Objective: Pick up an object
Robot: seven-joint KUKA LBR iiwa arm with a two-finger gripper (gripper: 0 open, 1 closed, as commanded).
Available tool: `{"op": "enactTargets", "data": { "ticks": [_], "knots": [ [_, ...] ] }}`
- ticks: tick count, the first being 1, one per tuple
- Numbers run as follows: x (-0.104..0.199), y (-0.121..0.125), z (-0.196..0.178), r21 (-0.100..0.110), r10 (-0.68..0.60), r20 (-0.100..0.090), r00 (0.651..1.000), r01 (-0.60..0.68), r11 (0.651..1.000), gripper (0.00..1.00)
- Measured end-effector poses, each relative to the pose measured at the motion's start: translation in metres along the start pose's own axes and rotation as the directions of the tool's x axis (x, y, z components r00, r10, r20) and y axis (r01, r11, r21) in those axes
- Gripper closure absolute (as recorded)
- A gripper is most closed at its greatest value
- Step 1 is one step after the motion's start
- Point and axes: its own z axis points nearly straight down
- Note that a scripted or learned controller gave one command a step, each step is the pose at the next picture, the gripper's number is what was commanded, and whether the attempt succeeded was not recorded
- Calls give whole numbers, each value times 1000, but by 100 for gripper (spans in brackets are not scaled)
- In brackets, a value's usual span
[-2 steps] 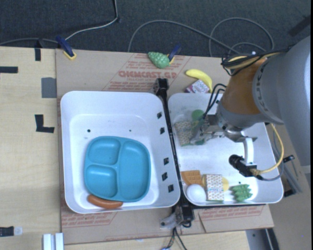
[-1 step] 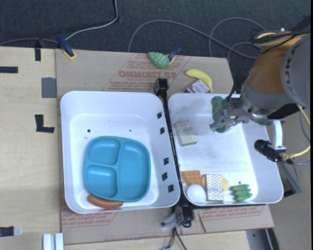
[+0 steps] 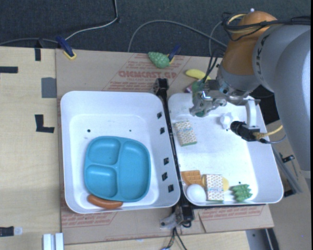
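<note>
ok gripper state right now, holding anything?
gripper: low at the back of the right bin; cannot be told whether it is open or closed, and nothing is seen between its fingers.

- Bench top (image 3: 21, 139): pale wood, black tape marks at left of frame.
- Cardboard sheet (image 3: 141, 77) over the bench centre, red print near its upper edge.
- Dark carpet (image 3: 52, 9) across the top of frame; thin white cables (image 3: 112, 4) run over it.
- Blue clamp (image 3: 66, 47) at cardboard's upper left corner.
</note>
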Motion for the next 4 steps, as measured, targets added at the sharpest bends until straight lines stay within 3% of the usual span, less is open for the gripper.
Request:
{"op": "enactTargets", "data": {
  "ticks": [1, 2, 3, 4],
  "knots": [
    [41, -17, -53, -1, 0, 0, 1000, 0, 1000, 100],
    [119, -32, -54, 1, -1, 0, 1000, 1, 1000, 100],
    [73, -61, -50, 1, 3, 3, 1000, -3, 1000, 100],
    [114, -60, -46, 2, 1, 1, 1000, -1, 1000, 100]
  ]
}}
